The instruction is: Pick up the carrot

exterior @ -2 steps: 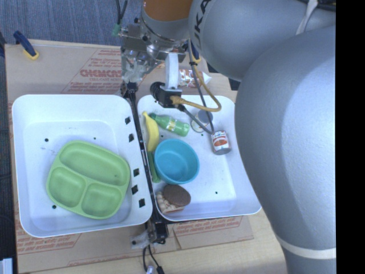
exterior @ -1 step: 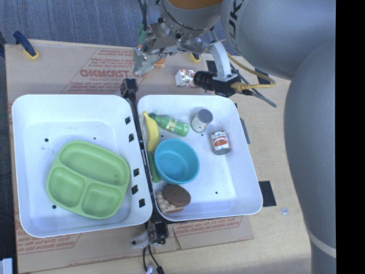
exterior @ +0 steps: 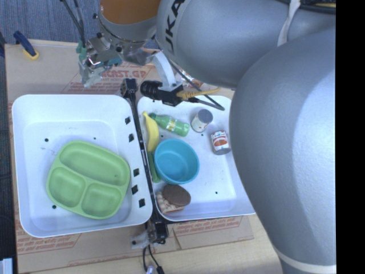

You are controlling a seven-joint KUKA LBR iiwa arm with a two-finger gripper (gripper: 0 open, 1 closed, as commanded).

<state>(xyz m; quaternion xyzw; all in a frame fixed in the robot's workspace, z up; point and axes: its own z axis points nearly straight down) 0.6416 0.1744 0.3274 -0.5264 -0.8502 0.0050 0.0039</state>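
Observation:
My gripper (exterior: 90, 67) hangs over the cardboard just behind the back edge of the left bin (exterior: 34, 113), near its right half. Nothing orange or carrot-shaped is visible near it. The large grey arm covers the upper right of the view and the right side of the right bin (exterior: 222, 201). In that bin I see a yellow banana (exterior: 151, 131), a green bottle (exterior: 171, 124), a blue bowl (exterior: 176, 160) and two small cans.
A green divided plate (exterior: 88, 178) lies in the left bin. A grey-topped can (exterior: 201, 120) and a red-labelled can (exterior: 219, 141) sit right of the bottle. A brown and beige object (exterior: 174, 197) rests at the right bin's front. A blue clamp (exterior: 25, 44) is far left.

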